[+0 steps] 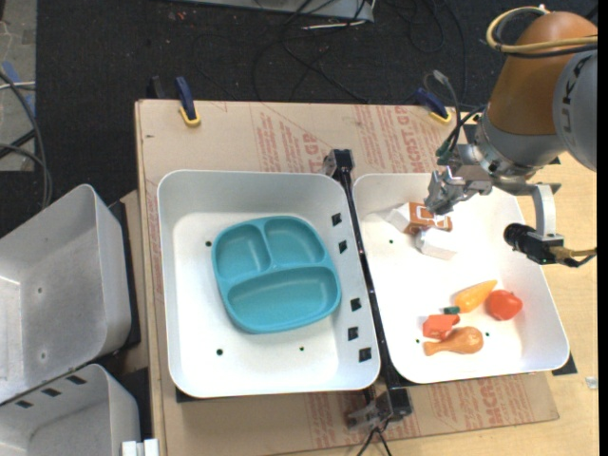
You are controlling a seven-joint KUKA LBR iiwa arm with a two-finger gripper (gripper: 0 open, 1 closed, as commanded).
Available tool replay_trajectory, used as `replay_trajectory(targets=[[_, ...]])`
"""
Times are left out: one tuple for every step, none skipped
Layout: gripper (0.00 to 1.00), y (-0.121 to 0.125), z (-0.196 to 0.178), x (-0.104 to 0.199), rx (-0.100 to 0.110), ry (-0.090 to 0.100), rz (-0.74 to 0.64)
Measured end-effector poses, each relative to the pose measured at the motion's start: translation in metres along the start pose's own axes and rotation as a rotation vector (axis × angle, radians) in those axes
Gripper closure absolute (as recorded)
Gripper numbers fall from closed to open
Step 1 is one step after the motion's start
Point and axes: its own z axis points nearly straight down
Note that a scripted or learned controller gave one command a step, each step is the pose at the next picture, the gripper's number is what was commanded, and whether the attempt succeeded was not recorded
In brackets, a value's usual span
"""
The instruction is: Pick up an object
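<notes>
My gripper hangs over the back of the right bin, its tip just above a small orange-and-white object that lies against a white block. Toward the bin's front lie a yellow-orange piece, a red tomato-like toy, a small red-orange piece and a tan drumstick-shaped toy. Nothing shows between the gripper's tip and the bin floor apart from the orange-and-white object.
The left bin holds a teal divided plate. A black divider with clips runs between the bins. White empty tubs stand at the far left. Blue-and-yellow clamps hold the cardboard at the back.
</notes>
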Motion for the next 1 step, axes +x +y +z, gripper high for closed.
replay_trajectory(targets=[[1.00,0.0012,-0.0235,0.0000,0.002,0.000,0.000]])
